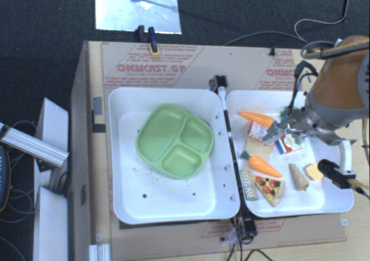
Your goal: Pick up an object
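- The bench [173, 63] was the biggest thing, with brown board printed in red letters under both bins.
- Left bin [124, 155] had a light green divided plate [175, 141] sitting in it, slightly tilted.
- Right bin [332, 199] held all the toy food.
- The arm [344, 83] came in from the right and hung over the right bin's far half.
- Its gripper [277, 132] was low over a small red and white packet [258, 132]. Honestly couldn't tell if the jaws were apart or together, and nothing was visibly held.
- One carrot [257, 118] lay just behind the packet, another carrot [265, 166] nearer the front.
- A pizza slice [269, 188] sat at the front, with a tan bread-like piece [298, 177] and a small yellow chunk [314, 172] to its right.
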`<act>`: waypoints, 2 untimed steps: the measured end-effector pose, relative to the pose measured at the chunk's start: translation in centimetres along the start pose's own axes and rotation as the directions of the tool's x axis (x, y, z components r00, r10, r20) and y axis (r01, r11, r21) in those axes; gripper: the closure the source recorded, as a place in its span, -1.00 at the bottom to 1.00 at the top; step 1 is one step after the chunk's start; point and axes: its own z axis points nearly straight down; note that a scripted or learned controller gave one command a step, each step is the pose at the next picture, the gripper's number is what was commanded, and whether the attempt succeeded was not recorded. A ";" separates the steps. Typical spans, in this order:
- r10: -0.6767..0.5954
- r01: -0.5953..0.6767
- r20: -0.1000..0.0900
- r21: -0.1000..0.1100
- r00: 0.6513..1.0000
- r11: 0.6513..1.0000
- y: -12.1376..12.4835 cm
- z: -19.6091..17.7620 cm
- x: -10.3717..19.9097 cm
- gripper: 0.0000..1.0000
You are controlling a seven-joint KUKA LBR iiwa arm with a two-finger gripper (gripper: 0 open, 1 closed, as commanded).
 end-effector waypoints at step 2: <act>-0.001 0.001 0.000 -0.002 1.000 1.000 8.1 9.7 -2.0 1.00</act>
